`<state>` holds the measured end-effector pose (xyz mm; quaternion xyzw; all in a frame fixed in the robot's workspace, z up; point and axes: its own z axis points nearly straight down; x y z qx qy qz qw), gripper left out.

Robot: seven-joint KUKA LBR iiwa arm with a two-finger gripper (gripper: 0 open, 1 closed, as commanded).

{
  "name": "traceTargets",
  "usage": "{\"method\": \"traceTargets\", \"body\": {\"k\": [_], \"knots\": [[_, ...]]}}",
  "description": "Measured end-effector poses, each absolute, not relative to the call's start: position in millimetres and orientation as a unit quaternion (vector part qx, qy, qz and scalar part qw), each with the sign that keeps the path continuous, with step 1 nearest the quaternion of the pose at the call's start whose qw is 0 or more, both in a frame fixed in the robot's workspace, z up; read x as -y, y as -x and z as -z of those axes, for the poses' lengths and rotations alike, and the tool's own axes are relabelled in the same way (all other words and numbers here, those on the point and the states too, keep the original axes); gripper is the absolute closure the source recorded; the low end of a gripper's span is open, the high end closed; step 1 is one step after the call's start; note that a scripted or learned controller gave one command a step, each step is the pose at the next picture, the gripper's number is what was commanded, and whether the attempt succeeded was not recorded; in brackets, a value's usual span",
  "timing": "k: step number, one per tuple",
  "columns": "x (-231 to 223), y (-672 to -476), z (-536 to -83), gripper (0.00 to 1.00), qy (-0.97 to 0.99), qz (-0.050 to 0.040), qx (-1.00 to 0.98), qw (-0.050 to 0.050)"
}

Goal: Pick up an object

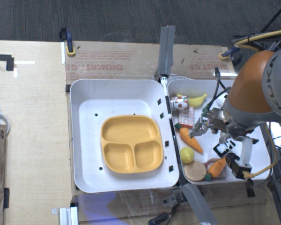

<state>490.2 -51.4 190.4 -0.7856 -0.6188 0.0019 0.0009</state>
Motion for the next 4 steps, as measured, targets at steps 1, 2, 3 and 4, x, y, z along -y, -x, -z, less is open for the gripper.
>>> {"method": "traceTargets", "body": {"k": [1,2,3,4], "knots": [[54.6,-496.4,-190.9,0.0,0.759,-0.0016,0.651,0.0],[52.3,-478.0,-191.1,0.0,0.618,-0.0006,0.786,0.001],[114.4,-511.9,-96.7,0.0,0.74,0.0021,0.672,-0.005],[93.9,-545.5,-90.4,0.0,0.846,-0.0022,0.534,0.001]]}}
